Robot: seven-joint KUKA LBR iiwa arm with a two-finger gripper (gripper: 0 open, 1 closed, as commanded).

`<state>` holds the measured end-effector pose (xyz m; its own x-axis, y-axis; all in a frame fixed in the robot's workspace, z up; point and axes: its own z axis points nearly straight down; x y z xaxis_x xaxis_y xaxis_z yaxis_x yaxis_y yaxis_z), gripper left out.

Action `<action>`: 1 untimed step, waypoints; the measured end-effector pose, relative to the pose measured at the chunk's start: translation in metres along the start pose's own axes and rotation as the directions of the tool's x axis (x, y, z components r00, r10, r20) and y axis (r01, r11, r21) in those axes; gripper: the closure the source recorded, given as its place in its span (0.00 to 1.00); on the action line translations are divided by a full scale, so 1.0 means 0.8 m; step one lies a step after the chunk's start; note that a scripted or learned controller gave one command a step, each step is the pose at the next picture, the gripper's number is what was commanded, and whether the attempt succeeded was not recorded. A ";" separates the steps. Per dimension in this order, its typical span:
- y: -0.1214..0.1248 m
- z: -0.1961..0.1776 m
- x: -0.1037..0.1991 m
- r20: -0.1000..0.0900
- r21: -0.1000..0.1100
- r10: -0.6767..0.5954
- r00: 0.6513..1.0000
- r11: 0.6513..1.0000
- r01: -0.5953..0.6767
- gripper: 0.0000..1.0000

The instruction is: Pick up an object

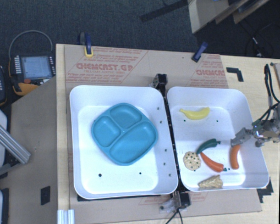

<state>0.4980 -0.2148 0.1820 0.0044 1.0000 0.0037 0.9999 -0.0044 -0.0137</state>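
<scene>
The right bin [236, 100] holds several toy foods: a yellow banana [195, 113] at the back, a green pepper [207, 145], an orange carrot [212, 163], a round cookie [192, 160], a tan bread piece [210, 182] at the front, and an orange sausage [234, 157] by the right wall. My gripper [247, 135] reaches in from the right edge, low over the bin. Its tip is just above the sausage's far end. Nothing shows held in it.
A blue divided plate [124, 133] lies in the middle of the left bin [83, 167]. Both bins rest on a cardboard-covered bench [132, 65]. Cables [271, 86] hang by the right edge, and a pendant screen [35, 66] sits off the bench at left.
</scene>
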 end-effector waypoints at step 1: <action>0.004 -0.009 0.001 0.004 -0.013 -0.005 1.000 1.000 0.005 0.00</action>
<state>0.5016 -0.2143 0.1888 -0.0004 1.0000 -0.0001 1.0000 0.0004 -0.0006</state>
